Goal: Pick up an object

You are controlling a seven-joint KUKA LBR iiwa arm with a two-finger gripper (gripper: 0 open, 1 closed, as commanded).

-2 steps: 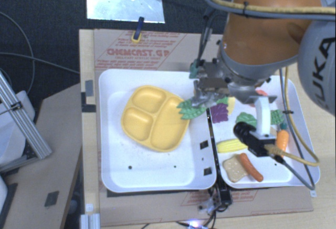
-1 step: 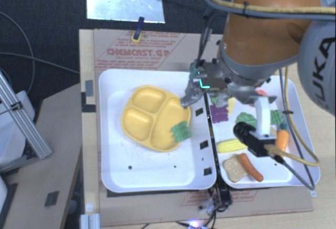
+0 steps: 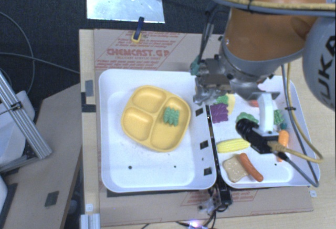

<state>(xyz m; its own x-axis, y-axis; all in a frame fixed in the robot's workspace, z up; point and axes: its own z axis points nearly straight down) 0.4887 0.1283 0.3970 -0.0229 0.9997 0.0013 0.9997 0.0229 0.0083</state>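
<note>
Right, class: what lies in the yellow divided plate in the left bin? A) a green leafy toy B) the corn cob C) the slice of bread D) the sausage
A: a green leafy toy sits in one compartment of the yellow plate.

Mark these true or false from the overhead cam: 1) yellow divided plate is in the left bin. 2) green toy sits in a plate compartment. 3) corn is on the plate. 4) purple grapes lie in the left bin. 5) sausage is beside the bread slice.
1) True. The yellow divided plate lies in the left bin.
2) True. The green toy vegetable sits in the plate's right-hand compartment.
3) False. The corn cob lies in the right bin, off the plate.
4) False. The purple grapes are in the right bin, just past the divide between the bins.
5) True. The sausage lies beside the bread slice, at the right bin's near end.
</note>
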